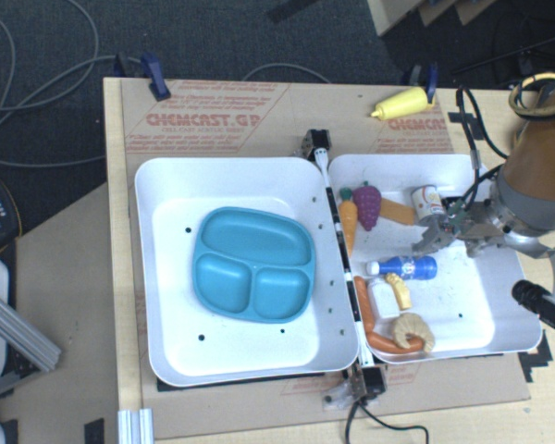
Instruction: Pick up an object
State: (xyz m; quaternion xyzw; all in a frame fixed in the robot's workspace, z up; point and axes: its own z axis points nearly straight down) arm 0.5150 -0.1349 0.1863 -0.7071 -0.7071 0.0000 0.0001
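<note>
Bread-shaped toy (413, 329) and orange hot dog (375, 326) at near edge of right bin (472, 336); blue bottle (404, 268) just behind, long axis left-right, white cap pointing left, label unreadable. Gripper (437, 234) low over bin's middle, right of purple grapes (367, 205) and carrot (349, 218); finger state cannot be told. Left bin (166, 340) holding blue divided plate (252, 264). Farther back, red "CHEMCAST" printed on brown board (213, 114), beside yellow toy (400, 105)

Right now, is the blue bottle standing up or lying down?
Lying down. The blue bottle rests on its side on the right bin's floor, white cap pointing toward the left bin.
</note>
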